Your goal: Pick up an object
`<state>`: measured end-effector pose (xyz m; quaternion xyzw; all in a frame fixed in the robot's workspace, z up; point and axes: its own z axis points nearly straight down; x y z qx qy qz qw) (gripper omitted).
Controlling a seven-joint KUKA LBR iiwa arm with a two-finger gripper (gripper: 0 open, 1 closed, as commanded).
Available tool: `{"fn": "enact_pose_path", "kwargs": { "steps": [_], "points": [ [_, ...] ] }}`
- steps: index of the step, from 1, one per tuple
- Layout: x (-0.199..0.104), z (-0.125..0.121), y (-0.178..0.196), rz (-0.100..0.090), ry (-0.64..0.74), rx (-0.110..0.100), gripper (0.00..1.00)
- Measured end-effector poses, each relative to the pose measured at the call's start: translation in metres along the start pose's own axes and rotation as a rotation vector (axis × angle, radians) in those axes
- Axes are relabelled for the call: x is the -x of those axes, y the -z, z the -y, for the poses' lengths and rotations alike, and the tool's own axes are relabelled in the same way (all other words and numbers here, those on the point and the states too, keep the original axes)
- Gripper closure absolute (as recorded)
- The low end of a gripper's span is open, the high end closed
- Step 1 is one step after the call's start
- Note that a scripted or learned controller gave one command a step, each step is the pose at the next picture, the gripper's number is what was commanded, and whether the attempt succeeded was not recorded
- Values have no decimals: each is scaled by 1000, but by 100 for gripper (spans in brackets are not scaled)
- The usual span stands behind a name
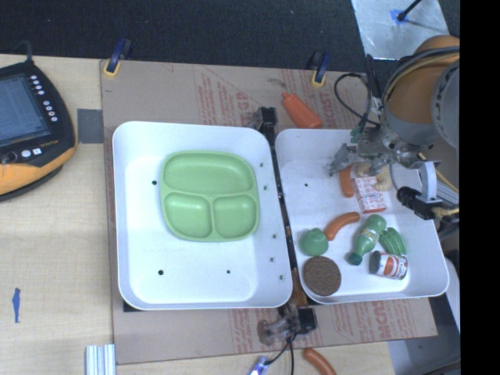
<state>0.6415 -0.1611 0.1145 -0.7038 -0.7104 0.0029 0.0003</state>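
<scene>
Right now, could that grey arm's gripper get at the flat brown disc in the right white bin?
Probably yes: the brown disc lies flat with open space above it, and the gripper hovers over the same bin.

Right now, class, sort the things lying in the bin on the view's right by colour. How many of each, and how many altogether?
Green: 3, the round piece, the bottle, the smaller green piece
Orange: 2, the upper stick, the lower stick
Red and white: 2, the packet, the can
Brown: 1, the disc
Total: 8
</scene>
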Motion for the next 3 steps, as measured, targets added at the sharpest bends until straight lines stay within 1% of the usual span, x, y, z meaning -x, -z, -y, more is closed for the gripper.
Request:
{"fn": "enact_pose_path", "kwargs": {
  "steps": [1, 2, 3],
  "points": [
    [6, -15, -23, 0, -3, 5, 0],
    [6, -16, -12, 2, 0, 10, 100],
    [-52, -16, 41, -2, -5, 9, 100]
  ]
}}
